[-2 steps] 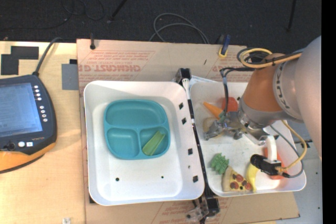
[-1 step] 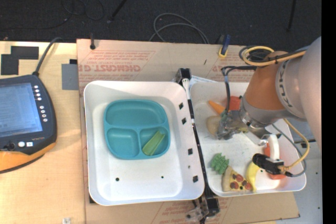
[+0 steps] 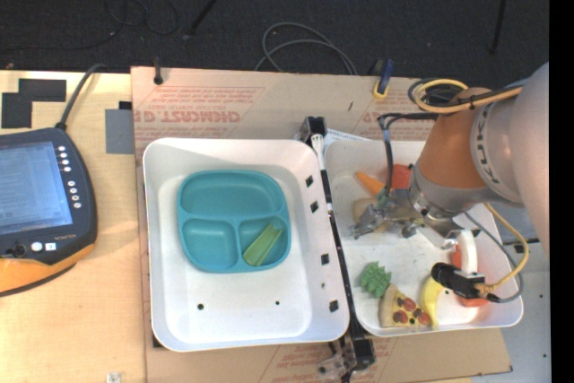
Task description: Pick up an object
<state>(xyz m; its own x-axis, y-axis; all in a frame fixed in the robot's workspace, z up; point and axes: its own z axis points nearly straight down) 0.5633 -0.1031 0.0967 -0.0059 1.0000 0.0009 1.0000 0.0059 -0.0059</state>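
End effector [image 3: 387, 215] low in right bin [image 3: 359, 300], grip seemingly unclear.

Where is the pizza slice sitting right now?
The pizza slice lies at the near edge of the right bin, between the green toy on its left and the banana on its right.

Two white bins are sitting side by side: the left bin [image 3: 170, 300] is holding one teal divided plate [image 3: 235, 220] with one green piece [image 3: 264, 245]. The right bin [image 3: 502, 315] is holding one orange carrot [image 3: 369, 183], one green toy [image 3: 375, 279], one pizza slice [image 3: 403, 309], one yellow banana [image 3: 430, 300].
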